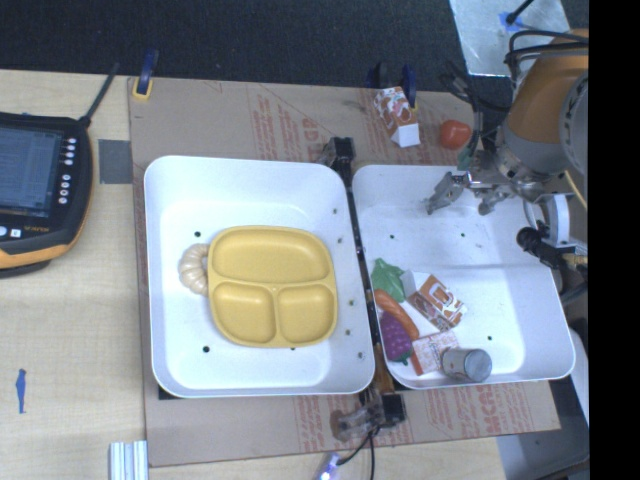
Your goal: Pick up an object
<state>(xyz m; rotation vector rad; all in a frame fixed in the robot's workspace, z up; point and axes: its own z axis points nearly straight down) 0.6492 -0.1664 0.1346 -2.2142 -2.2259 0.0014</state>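
From here I see the arm (548, 88) cut off at the right edge; the divided yellow tray (271, 285) hides most of a pale object (192, 267) by the left bin's (170, 188) left wall.

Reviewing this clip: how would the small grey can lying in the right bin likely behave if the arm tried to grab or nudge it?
The small grey metal can lies on its side near the right white bin's front wall, so a nudge would probably roll it. Its smooth rounded body may slip from a two-finger pinch. It looks rigid and unlikely to deform.
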